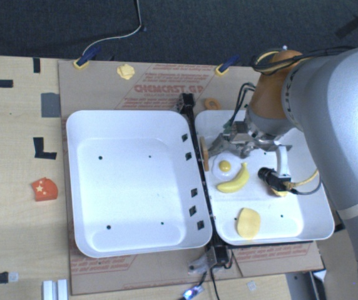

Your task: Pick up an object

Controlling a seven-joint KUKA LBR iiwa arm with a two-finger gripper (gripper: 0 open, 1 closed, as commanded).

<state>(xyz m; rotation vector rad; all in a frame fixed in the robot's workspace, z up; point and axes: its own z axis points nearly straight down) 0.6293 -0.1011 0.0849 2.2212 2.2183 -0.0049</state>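
Where cardboard (pixel 160 87) shows, red print reads "CHEMCAST".

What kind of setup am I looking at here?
Likely a robotics lab bin-picking bench: two white bins clamped on cardboard, toy food like a banana, and black tape marks on the table.

Even overhead light, soft shadows, slightly soft focus, white bins (pixel 129 120) bright

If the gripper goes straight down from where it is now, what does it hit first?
Probably the small yellow round piece, just below the gripper in the right bin; the banana lies beside it. Depth is unclear from this slanted view.
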